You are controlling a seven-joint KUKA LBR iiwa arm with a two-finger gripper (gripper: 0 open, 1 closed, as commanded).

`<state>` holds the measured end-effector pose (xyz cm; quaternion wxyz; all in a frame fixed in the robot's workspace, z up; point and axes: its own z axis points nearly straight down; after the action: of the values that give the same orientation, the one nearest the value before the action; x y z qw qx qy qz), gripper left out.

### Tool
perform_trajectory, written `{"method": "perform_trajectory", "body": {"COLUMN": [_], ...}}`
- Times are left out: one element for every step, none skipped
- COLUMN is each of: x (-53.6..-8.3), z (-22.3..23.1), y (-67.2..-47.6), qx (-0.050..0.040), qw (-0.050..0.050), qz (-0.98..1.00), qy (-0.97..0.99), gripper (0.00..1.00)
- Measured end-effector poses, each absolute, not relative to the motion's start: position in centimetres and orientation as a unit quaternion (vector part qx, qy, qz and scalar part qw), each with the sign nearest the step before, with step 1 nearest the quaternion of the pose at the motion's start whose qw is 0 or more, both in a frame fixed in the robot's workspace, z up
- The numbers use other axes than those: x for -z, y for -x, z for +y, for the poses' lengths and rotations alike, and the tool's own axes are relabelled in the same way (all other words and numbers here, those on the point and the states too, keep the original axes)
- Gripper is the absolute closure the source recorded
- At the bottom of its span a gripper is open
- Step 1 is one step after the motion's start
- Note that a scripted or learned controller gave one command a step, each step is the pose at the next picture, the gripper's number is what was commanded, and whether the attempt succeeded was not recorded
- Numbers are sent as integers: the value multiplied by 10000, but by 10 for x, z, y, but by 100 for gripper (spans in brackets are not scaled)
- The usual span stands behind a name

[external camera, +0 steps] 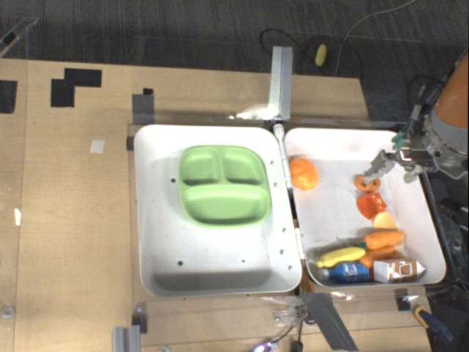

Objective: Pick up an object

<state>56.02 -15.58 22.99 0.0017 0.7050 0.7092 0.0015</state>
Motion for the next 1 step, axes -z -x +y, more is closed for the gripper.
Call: {"method": "perform_trajectory", "body": {"x": [-262], "z": [-197], "y": [-591], "qx": [-16], "qw": [35], "qz": [7749], "qy": [-6320], "gripper": [0]}}
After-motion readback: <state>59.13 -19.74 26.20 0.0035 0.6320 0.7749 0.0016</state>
